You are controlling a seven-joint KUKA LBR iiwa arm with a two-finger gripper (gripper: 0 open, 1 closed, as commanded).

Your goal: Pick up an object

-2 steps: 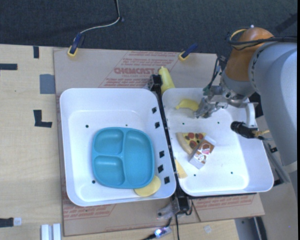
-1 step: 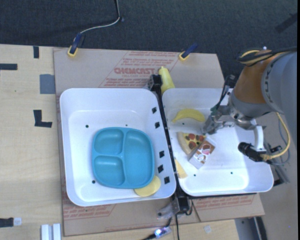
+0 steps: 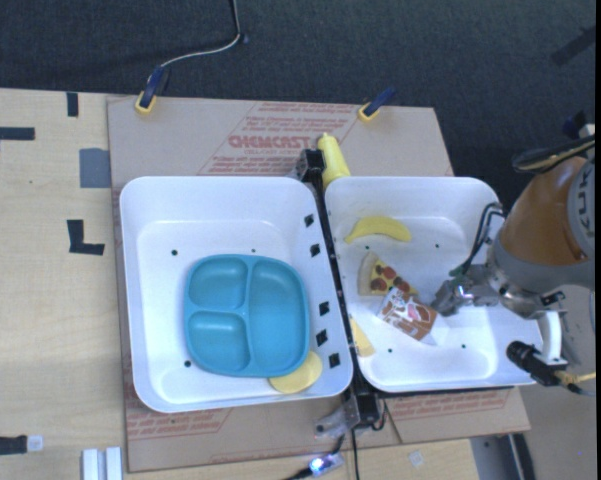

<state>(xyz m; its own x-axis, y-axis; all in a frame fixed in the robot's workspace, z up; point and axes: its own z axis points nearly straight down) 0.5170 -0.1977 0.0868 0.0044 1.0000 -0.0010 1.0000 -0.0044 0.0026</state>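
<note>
In the right bin lie a yellow banana, a pizza slice and a red-and-white snack packet. My gripper reaches in from the right, low over the bin floor just right of the packet. Its tips sit next to the packet's right end, and nothing shows between them. The grey arm with its orange band rises behind it at the right.
The left bin holds a blue divided plate with a yellow piece at its lower right edge. Another small yellow piece lies by the right bin's left wall. A yellow clamp sits where the bins meet at the back.
</note>
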